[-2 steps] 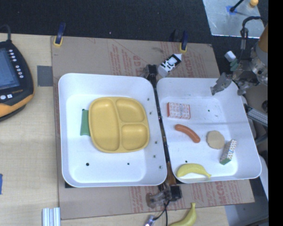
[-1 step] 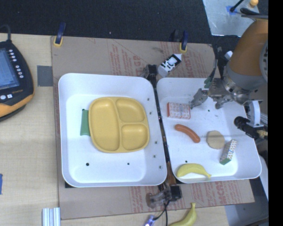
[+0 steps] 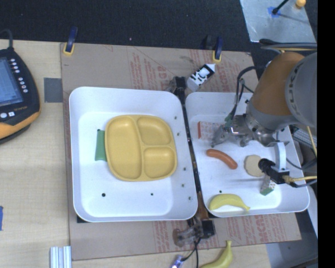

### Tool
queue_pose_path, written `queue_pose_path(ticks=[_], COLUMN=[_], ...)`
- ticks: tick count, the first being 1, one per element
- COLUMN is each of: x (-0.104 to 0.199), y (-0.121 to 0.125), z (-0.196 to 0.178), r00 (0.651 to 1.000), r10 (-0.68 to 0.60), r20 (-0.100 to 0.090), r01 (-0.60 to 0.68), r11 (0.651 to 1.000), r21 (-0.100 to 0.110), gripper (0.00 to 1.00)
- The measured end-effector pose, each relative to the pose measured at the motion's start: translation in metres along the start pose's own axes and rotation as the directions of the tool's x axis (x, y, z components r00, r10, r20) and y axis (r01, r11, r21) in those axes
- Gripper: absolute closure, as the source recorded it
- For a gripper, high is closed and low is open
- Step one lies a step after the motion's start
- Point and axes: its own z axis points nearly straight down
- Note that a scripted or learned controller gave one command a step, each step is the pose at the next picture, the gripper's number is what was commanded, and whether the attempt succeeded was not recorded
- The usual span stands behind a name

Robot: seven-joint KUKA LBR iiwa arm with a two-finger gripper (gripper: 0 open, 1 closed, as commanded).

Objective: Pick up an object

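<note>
End effector [image 3: 228,134] over the right bin [image 3: 290,205], finger state cannot be determined.

Left bin [image 3: 89,200] holds a yellow divided tray [image 3: 139,147] covering part of a green item [image 3: 100,144]. Right bin holds a banana [image 3: 229,203], a sausage [image 3: 221,158] just below the end effector, and a tan round piece [image 3: 253,164].

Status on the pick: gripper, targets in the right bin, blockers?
Gripper low over right white bin, nothing between fingers. Red-orange sausage, yellow banana, tan round piece lying free. Cables draped near the tan piece.
</note>
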Motion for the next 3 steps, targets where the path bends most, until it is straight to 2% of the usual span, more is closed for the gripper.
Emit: queue_pose_path(ticks=[1, 2, 3], x=[0.009, 0.020, 0.001], y=[-0.036, 0.063, 0.069], z=[-0.001, -0.002, -0.002], r00=[1.000, 1.000, 1.000], r10=[0.001, 0.003, 0.003], r20=[0.000, -0.002, -0.001], r01=[-0.001, -0.003, -0.003], r11=[1.000, 1.000, 1.000], r21=[-0.002, -0.005, -0.006], gripper=[0.00, 0.00, 0.00])
